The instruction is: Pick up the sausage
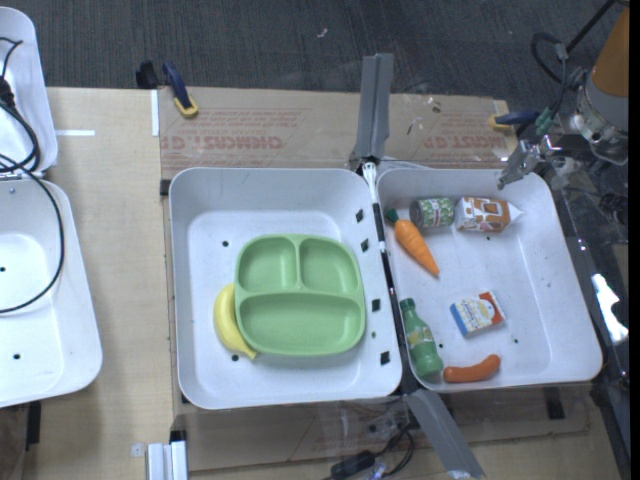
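Observation:
The sausage [471, 370] is a short orange-red link lying near the front edge of the right bin [560, 268]. My gripper [528, 161] hangs over the far right corner of that bin, well away from the sausage. Its fingers stand open with nothing between them. The grey arm with its orange band enters from the upper right.
The right bin also holds a carrot [415, 246], a green can [432, 212], a brown and white carton [485, 214], a small box [476, 313] and a green bottle [420, 338] right beside the sausage. The left bin [190, 268] bears a green divided plate [300, 295] and a banana [230, 323].

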Controlling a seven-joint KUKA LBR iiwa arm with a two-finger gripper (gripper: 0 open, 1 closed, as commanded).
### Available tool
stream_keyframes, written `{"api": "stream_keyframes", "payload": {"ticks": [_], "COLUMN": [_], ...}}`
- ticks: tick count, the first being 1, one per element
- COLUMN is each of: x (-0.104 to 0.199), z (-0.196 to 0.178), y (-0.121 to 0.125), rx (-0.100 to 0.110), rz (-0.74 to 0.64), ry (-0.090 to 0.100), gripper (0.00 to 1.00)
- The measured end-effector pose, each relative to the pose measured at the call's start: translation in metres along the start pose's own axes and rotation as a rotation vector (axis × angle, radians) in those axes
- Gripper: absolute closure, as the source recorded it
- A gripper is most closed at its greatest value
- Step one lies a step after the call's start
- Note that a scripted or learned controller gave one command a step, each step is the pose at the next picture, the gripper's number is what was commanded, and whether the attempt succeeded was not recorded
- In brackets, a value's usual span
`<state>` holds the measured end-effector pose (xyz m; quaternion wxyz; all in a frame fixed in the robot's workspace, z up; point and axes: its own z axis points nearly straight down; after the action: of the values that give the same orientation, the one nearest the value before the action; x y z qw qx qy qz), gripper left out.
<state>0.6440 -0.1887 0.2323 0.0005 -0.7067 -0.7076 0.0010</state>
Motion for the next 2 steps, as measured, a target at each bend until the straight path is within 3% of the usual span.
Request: {"api": "stream_keyframes", "payload": {"ticks": [1, 2], "x": [0.013, 0.033], "z": [0.124, 0.12], "y": [-0.101, -0.166], "rx": [0.001, -0.001], "rz": [-0.082, -0.271], "ry": [0.001, 0.001], "gripper": [0.0, 0.0]}}
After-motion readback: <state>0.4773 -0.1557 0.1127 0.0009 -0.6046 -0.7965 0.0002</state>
